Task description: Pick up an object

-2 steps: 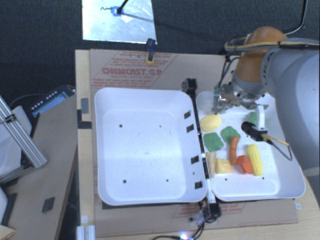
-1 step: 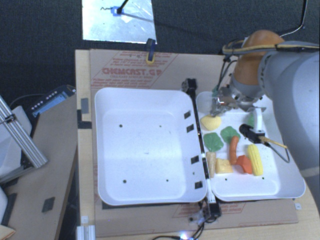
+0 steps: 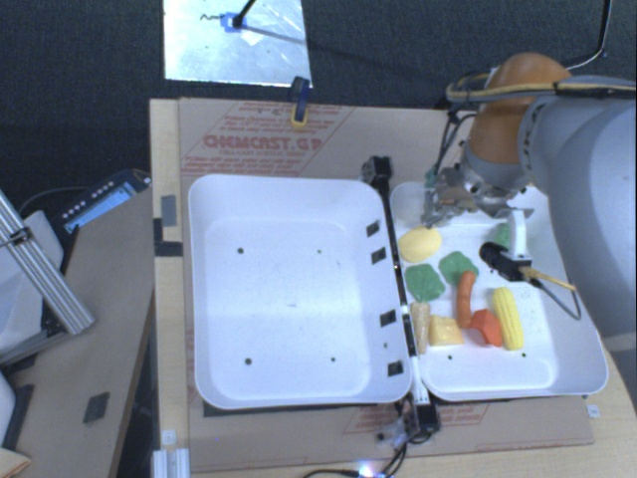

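The right white bin (image 3: 567, 366) holds several toy foods. A yellow lemon-like piece (image 3: 419, 244) lies near its left wall. Two green leafy pieces (image 3: 425, 283) (image 3: 459, 265) sit beside an orange carrot (image 3: 466, 297). Toward the front are a red-orange piece (image 3: 487, 328), a yellow corn cob (image 3: 508, 317), a pale yellow block (image 3: 446, 333) and a cream cone (image 3: 420, 327). My gripper (image 3: 435, 210) hangs low over the bin's back left part, just behind the lemon-like piece. I see nothing between its tips.
The left white bin (image 3: 289, 287) adjoins the right one, with black clips (image 3: 390, 272) along the shared wall. Both rest on a cardboard sheet (image 3: 259, 137). The grey arm (image 3: 587, 167) overhangs the right bin's back right. A silver plate (image 3: 234, 28) lies behind.
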{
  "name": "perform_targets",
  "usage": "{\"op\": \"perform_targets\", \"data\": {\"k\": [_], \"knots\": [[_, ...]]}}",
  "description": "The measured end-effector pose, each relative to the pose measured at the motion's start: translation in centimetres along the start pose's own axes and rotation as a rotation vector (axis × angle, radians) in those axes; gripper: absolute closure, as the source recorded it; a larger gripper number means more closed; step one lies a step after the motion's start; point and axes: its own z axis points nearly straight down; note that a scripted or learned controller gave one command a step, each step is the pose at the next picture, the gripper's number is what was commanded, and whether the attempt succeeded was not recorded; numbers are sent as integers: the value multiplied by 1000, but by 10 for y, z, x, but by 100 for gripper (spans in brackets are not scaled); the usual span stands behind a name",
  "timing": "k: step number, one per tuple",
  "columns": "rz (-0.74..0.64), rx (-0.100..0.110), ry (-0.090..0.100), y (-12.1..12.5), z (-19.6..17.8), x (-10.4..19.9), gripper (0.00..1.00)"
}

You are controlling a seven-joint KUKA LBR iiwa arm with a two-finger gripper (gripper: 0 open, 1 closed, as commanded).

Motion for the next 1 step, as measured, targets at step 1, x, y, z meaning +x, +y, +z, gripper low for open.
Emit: {"op": "perform_targets", "data": {"k": [1], "knots": [[3,4,1,-1,12,-1,100]]}}
